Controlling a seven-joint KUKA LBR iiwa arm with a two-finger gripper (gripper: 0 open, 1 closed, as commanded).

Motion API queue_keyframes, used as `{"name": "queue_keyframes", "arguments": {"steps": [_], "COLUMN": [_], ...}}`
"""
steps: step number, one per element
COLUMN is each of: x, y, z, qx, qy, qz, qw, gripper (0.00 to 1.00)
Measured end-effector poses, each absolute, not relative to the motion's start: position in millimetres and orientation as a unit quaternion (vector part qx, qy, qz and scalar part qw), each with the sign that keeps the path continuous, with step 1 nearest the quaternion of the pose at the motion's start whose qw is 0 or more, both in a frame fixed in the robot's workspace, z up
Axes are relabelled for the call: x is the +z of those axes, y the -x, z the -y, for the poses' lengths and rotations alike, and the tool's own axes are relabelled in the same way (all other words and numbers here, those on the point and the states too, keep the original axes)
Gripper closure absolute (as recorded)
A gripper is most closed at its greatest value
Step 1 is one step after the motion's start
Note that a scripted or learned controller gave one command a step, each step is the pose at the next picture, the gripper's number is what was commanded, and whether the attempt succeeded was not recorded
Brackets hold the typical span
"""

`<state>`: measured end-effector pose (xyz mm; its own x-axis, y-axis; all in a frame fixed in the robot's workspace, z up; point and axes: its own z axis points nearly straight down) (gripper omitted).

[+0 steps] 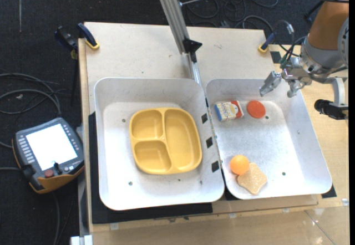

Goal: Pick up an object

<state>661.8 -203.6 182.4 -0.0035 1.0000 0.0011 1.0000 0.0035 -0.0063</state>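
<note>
Fingers (pixel 270 84) of the gripper (pixel 282 86) stand spread apart with nothing between them, hanging over the far rim of the right bin (pixel 310 144). Inside that bin, a small milk carton (pixel 228 110) lies on its side toward the far end, and a red round disc (pixel 255 109) sits just beside it, nearer the gripper. An orange ball (pixel 239 164) touches a tan slice of bread (pixel 253 179) at the bin's near end. Beside this bin, the left bin (pixel 111 100) holds a yellow divided plate (pixel 165 141).
</note>
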Motion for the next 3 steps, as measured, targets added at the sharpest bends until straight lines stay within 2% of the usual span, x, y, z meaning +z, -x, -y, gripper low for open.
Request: {"name": "queue_keyframes", "arguments": {"steps": [1,2,3], "x": [136.0,150.1,194.0], "y": [-653.9,-655.9,-653.8], "z": [204.1,204.2,203.3], "qx": [0.0014,-0.0005,-0.0015], "qy": [0.707,0.706,0.707], "qz": [0.707,0.708,0.708], "qw": [0.001,-0.002,-0.003], "gripper": [0.00,1.00,1.00]}}
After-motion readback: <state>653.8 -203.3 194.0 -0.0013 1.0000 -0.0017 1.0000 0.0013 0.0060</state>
